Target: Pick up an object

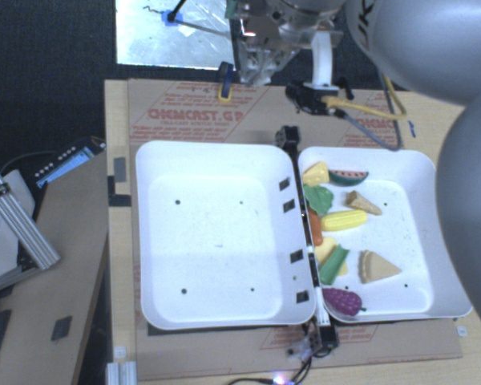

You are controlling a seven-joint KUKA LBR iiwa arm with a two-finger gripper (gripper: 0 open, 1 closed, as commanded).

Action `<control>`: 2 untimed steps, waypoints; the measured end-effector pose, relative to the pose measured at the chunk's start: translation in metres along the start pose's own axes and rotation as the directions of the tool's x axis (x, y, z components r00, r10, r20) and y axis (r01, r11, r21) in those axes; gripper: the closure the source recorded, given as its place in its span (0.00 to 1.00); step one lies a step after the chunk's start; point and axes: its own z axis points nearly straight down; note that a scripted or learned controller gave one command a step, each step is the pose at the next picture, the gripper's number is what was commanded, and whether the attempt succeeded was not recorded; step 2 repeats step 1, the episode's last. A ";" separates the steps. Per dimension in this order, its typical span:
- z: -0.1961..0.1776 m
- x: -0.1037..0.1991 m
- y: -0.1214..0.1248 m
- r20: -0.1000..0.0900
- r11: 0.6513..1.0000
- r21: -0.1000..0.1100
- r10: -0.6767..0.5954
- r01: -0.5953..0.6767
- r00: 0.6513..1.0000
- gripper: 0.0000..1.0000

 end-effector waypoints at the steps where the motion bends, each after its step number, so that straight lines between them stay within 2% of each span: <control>1: -0.142 -0.107 0.001 0.004 1.000 -0.003 0.006 -0.006 1.000 1.00; 2: -0.142 -0.107 0.001 0.004 1.000 -0.003 0.006 -0.006 1.000 1.00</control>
